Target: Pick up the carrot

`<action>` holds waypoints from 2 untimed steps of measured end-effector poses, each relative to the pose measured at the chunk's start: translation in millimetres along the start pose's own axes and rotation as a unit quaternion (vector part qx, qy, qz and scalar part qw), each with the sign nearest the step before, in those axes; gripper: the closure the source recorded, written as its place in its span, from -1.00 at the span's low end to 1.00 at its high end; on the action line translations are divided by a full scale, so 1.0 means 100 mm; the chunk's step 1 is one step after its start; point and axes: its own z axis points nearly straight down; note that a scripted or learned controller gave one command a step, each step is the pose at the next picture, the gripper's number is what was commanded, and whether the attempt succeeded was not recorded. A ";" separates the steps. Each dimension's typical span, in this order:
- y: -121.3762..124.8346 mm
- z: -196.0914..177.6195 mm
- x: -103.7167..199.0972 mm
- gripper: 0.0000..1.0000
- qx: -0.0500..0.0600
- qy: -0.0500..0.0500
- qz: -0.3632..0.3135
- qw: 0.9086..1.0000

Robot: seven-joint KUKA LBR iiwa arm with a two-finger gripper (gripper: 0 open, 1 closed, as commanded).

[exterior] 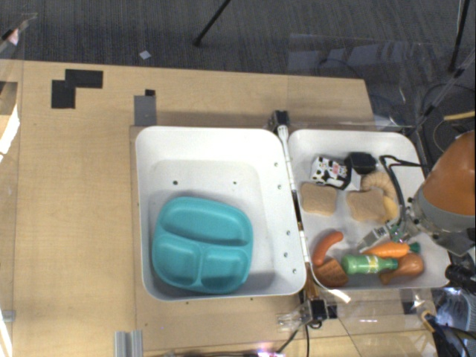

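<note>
Carrot (390,251) sits lower right of frame, in right bin (335,143), just above green bottle (370,264). Gripper (387,233) right at carrot's upper left end, tbh cannot tell its grip state. Teal tray (201,245) in left bin (208,143).

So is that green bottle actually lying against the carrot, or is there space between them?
Touching. In the camera view the green bottle lies in the right bin with the carrot pressed along its upper edge, no white floor showing between them.
</note>
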 end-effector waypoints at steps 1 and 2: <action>0.09 -0.01 0.17 -1.00 -0.001 -0.005 -0.122 0.993; 0.09 -0.01 0.19 -1.00 -0.001 -0.005 -0.120 0.993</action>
